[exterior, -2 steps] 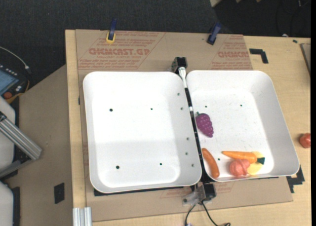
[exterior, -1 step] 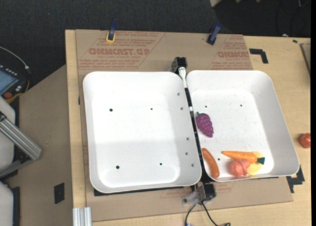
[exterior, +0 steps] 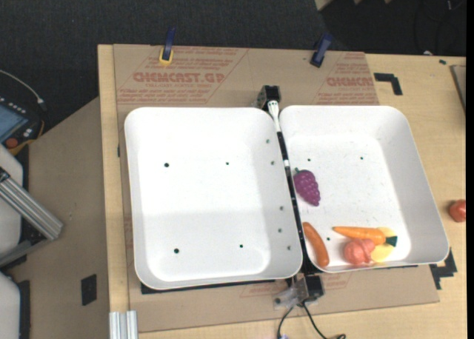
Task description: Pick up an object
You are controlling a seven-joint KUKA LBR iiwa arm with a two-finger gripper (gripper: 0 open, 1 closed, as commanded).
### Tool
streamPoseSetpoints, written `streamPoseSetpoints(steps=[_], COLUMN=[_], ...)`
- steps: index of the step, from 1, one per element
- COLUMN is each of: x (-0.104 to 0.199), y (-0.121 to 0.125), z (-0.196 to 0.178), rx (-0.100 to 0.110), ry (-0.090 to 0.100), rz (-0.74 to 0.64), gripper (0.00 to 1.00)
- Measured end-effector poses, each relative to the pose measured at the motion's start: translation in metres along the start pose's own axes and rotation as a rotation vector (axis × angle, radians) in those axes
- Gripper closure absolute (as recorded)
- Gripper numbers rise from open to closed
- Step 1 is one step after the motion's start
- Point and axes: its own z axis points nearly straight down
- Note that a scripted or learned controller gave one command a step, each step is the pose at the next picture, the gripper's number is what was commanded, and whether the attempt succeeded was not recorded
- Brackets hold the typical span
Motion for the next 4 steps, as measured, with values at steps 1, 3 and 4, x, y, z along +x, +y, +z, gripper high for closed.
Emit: streamPoseSetpoints(steps=[1, 3, 4], x=[0.000, 0.001, 0.023], y=[-0.007, -0.002, 0.008], z=[0.000, 0.001, 0.000], rx=[0.003, -0.004, -0.002], ry=[0.002, -0.001, 0.000], rz=[0.001, -0.003, -0.001], gripper=[1.00, 1.00, 1.00])
